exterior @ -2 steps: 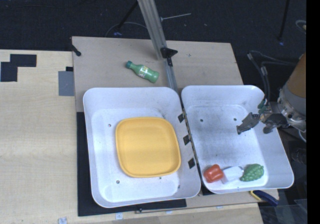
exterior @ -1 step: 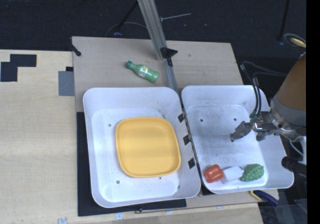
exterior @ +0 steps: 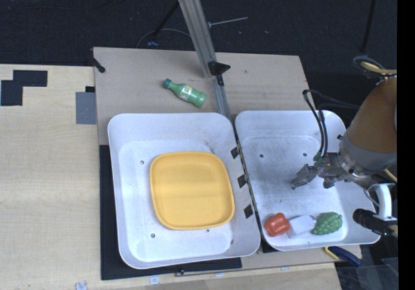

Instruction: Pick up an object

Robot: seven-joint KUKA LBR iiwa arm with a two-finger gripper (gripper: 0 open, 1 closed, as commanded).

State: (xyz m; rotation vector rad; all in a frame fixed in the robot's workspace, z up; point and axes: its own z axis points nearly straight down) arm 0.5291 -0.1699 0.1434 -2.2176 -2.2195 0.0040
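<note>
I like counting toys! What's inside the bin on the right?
The right bin holds a red pepper, a small white piece and green grapes. The arm covers its far right side.

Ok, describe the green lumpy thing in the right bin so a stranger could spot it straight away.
Start at the right bin of the two white ones and go to its near edge, where three small things lie in a row. The green lumpy object is the rightmost. Its neighbours are a white piece in the middle and a red-orange object on the left; it alone is green and knobbly.
</note>
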